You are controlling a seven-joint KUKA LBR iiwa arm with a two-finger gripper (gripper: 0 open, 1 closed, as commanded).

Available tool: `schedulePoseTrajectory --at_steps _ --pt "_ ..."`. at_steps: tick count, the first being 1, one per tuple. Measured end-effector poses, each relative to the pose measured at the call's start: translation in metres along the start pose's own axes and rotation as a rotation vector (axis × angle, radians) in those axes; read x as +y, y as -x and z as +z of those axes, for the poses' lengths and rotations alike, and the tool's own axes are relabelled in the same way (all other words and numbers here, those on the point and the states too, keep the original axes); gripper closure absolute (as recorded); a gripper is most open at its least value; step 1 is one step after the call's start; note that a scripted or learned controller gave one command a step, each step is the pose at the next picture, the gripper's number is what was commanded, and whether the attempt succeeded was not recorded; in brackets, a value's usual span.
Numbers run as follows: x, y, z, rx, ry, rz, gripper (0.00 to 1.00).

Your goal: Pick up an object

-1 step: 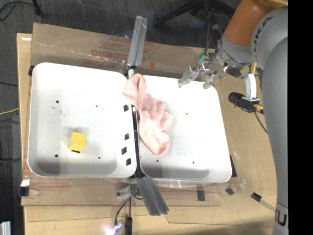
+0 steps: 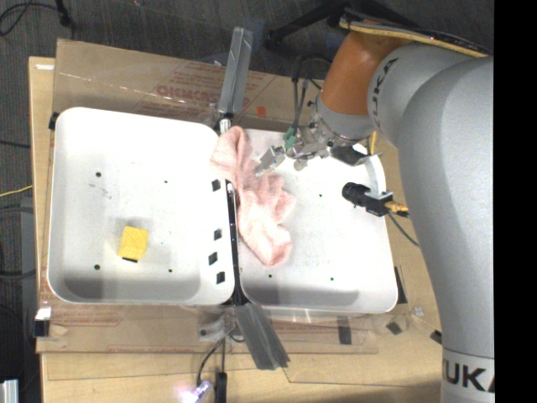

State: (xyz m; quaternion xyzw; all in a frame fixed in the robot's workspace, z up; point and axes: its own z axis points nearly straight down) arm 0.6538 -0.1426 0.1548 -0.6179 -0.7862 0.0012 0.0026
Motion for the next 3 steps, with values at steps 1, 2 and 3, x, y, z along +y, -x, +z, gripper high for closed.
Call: schedulePoseTrajectory --at_steps 1,2,3 --pt "-0.007 0.004 0.063 -0.002 0.001 0.021 0.0" --pt "-0.007 0.003 0.053 -0.002 -0.001 0.015 1.0" --pt "-0.007 -0.076 -0.059 -0.003 0.004 0.046 1.0"
